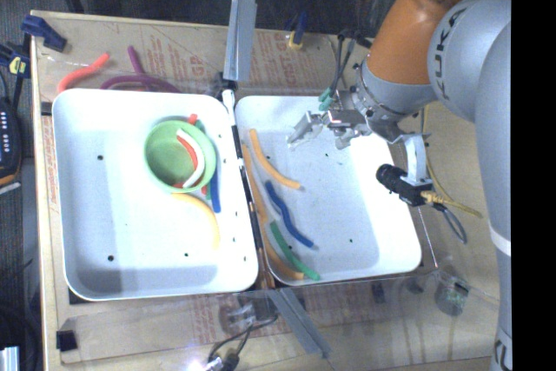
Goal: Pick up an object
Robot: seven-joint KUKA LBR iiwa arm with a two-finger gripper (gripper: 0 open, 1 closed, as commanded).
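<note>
My gripper (321, 133) hangs over the far part of the right bin (382, 230), its two grey fingers spread open with nothing between them. Below and to its left in that bin lie an orange strip (274, 168), a wavy blue strip (287, 215) and a green strip (291, 252), with another orange strip along the left wall. The left bin (95, 221) holds a green bowl (169, 154) with a red strip (195, 154) and a white one on it. A yellow strip (204, 213) and a small blue piece (215, 194) lie beside the bowl.
A metal bar (241, 35) stands at the far end of the gap between the bins. Behind the left bin lie a red-orange tube (82, 72) and a purple tube (139, 81). A black fitting (400, 182) sticks out from the arm over the right bin's right side.
</note>
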